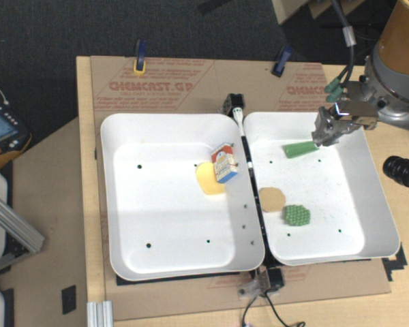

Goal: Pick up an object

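Hand (325,136) sits over far part of right bin (368,182), at right end of green block (300,149). Block's long axis runs left-right, stretching left from hand. Finger opening: can't tell, no grip visible.

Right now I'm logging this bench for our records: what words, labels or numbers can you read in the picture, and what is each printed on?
"CHEMCAST GP", in red, on the brown board behind the left bin.
A second red print of the same kind on the board behind the right bin: cut off by the arm, not fully readable.
The small carton in the left bin has printing, too small to read.
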### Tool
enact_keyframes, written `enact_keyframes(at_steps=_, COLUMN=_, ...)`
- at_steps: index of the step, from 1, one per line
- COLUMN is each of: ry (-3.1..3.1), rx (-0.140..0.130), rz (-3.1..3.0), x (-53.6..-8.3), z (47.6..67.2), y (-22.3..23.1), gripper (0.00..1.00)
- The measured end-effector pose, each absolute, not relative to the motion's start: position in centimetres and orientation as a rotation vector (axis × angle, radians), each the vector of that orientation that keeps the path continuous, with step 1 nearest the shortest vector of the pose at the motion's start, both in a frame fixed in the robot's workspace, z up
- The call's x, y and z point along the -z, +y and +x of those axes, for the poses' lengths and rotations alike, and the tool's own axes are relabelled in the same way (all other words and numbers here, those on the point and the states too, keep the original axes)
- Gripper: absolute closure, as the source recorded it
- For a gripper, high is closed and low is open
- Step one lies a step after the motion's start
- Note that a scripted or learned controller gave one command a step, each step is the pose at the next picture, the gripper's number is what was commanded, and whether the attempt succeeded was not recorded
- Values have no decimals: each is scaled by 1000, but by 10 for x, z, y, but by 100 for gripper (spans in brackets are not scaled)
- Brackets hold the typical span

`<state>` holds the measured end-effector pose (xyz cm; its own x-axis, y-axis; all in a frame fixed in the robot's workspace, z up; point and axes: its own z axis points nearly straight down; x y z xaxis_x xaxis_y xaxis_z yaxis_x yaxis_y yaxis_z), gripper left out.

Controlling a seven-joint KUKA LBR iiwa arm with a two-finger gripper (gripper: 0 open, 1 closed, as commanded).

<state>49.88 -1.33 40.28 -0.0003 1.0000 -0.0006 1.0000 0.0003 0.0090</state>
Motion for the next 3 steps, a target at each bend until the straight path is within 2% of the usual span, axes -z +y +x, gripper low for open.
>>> enact_keyframes(at_steps=2, ry=2223, rx=1, rz=2221, x=-412, z=479, y=-10, gripper=100)
enact_keyframes(at_steps=3, ry=2223, rx=3, rz=2222, x=-398, z=479, y=-7, gripper=100)
